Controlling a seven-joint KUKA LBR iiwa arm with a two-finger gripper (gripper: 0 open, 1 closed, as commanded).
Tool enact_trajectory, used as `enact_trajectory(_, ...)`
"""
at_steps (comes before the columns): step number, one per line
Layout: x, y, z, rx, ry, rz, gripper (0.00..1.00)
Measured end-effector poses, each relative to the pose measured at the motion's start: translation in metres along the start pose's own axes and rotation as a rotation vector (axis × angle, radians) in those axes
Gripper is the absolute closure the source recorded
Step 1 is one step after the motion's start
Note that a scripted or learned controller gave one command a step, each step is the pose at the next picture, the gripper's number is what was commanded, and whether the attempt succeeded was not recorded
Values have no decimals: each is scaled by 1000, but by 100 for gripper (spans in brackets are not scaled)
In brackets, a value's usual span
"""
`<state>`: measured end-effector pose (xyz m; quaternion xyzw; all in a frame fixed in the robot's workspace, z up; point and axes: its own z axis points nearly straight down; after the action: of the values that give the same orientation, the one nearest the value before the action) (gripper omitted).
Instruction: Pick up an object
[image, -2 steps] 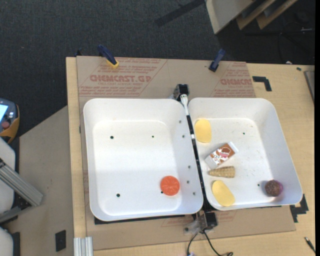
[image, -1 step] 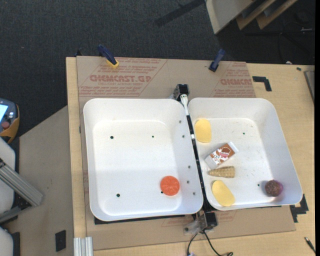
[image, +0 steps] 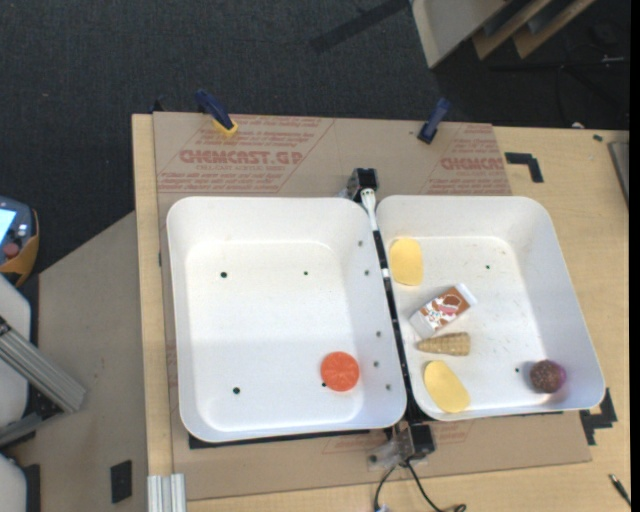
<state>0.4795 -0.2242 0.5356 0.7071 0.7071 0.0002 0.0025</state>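
Yellow oval (image: 445, 386) lengthwise up-down; cone (image: 444, 345) tip pointing left.

Print on small packet (image: 443, 309) in right bin (image: 560, 260) showing too small to read. Dark round object (image: 547, 376) near right bin's corner staying too blurry to identify. Pale boards (image: 505, 25) running off top edge, shape unclear. Metal rail (image: 35, 365) and blue-edged thing (image: 15, 235) getting cut off at left edge. Cable (image: 415, 490) leaving frame at bottom.
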Motion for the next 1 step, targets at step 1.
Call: enact_trajectory(1,0,0,0,0,0,0,100)
